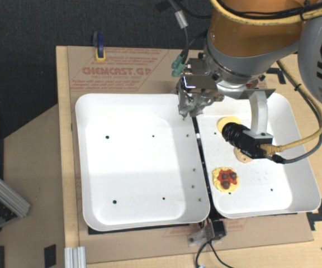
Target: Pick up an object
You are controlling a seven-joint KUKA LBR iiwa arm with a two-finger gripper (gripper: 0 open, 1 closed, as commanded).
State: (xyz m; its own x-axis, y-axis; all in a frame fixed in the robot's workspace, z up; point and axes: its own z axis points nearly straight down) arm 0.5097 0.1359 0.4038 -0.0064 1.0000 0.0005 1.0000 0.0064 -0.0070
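**Claw at the bin seam, objects in R bin**

The arm comes in from the top right, its orange band big in the frame. The claw points down at the far end of the seam btwn the two bins, right by the left bin's far right corner. From this angle its state can't be told: wide or narrow, no way to say. Nothing is seen held in it.

All pickable things lie in the right bin:
- a toy pizza, a small yellow round w/ red and dark toppings, flat on the bin floor in the near left part, close to the seam wall and well apart from the claw.
- a yellow piece, farther back, partly hidden by robot hardware; shape unclear.
- a tan piece, btwn the other two and also partly covered; too little shows to name it.

The left bin's floor has a few small dark dots.

Both bins sit side by side, touching, on a brown board surface w/ red print. A blue and yellow clamp grips its far edge.
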